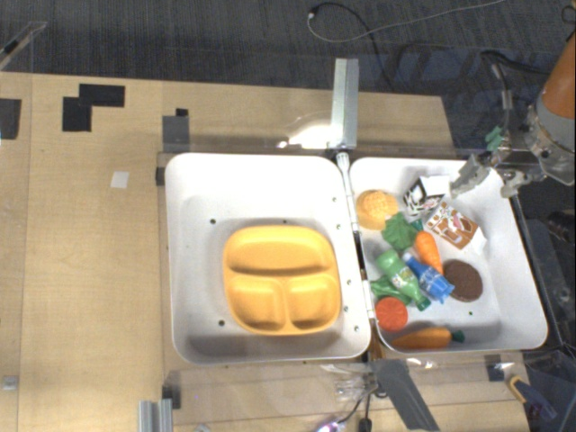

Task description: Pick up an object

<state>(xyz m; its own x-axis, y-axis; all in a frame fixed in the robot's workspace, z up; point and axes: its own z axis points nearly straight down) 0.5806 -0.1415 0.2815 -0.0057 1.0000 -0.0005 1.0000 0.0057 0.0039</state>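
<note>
Snack packet (453, 227) lies closest, at seven o'clock from the claw (490, 175), whose opening I cannot tell from here.

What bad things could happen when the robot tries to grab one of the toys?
1. The toys lie crowded in the right bin: the blue bottle, the small carrot and the green pieces touch, so the pincer might nudge neighbours or lift two together.
2. The pincer hovers near the bin's far rim, close to the black-and-white carton; coming down there, it could hit the wall.
</note>
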